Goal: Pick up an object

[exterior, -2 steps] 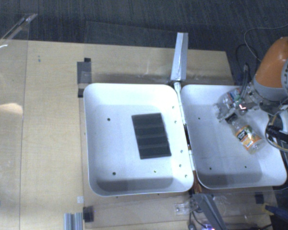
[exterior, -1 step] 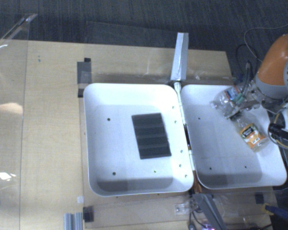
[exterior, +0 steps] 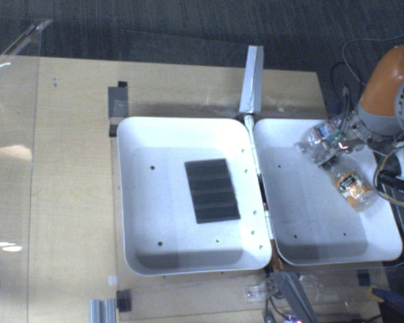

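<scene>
A black ridged rectangular block [exterior: 212, 190] lies flat in the middle of the left bin [exterior: 141, 180]. A small clear bottle with an orange label [exterior: 354, 188] lies on its side in the right bin [exterior: 303, 227], near that bin's right wall. My gripper [exterior: 328, 144] is low over the right bin's far right part, just above and left of the bottle. A crumpled clear plastic item [exterior: 313, 140] sits right at the gripper's tip. Glare and the wrist hide how the two meet.
A grey upright post [exterior: 252, 79] stands behind the seam between the bins. Cables [exterior: 390, 180] hang along the right bin's right side under the arm's orange band [exterior: 385, 79]. Black clamps [exterior: 119, 99] sit on the bench at the left bin's corners.
</scene>
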### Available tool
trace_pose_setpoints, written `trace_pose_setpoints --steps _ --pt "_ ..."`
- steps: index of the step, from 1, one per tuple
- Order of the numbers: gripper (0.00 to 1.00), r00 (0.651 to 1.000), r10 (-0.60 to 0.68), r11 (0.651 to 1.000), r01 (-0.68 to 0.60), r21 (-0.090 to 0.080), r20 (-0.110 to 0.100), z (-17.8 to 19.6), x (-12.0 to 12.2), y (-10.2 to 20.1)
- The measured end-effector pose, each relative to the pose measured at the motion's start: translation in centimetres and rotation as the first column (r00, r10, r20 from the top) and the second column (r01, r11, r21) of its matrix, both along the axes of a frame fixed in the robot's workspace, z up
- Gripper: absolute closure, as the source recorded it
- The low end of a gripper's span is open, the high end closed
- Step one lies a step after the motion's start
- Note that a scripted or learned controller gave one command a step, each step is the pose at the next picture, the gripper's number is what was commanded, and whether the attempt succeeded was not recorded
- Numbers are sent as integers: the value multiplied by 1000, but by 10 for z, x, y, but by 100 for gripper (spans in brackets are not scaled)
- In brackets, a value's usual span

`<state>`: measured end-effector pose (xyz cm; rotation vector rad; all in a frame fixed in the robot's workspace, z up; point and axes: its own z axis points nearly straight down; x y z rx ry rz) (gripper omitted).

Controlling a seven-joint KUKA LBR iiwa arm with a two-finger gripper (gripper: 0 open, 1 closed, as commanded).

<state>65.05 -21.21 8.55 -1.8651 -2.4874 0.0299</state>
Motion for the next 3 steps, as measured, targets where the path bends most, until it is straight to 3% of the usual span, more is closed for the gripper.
trace_pose_setpoints --steps 1,2,3 --pt "100 986 166 986 -165 -4 30 106 16 54" --pt "100 998 51 999 -51 -5 45 158 13 70" --pt "100 999 4 1000 -4 -4 43 75 20 109"
